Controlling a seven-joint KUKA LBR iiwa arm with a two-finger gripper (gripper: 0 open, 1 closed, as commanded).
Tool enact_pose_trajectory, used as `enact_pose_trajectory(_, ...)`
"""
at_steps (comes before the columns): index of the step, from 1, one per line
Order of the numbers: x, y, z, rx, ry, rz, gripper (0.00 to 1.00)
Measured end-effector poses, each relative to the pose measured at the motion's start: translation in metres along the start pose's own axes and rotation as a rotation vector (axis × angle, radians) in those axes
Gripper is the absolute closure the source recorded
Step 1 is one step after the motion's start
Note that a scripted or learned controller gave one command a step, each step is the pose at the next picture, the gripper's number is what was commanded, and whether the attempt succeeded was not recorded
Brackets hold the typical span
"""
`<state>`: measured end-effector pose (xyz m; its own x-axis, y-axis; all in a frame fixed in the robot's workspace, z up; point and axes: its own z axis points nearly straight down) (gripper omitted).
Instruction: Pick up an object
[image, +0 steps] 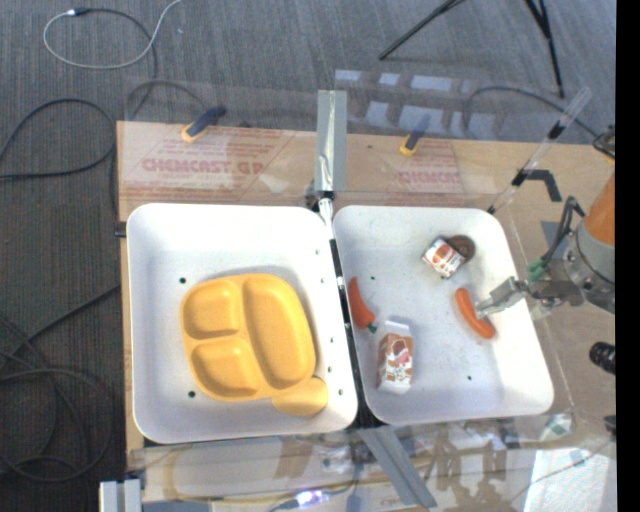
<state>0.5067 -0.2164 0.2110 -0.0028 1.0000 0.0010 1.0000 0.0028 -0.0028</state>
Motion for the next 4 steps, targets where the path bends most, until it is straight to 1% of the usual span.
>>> enact_pose_trajectory(1,0.041,0.047,0.103,-0.017,-0.006,0.083,0.0)
enact_pose_trajectory(2,0.042,0.046,0.095,-0.012,-0.004,0.082,1.0)
enact_pose_trajectory(3,0.08,0.101,0.12,-0.012,-0.005,0.075,1.0)
enact_pose_trajectory(4,0.081,0.101,0.121,-0.013,-0.006,0.075,0.0)
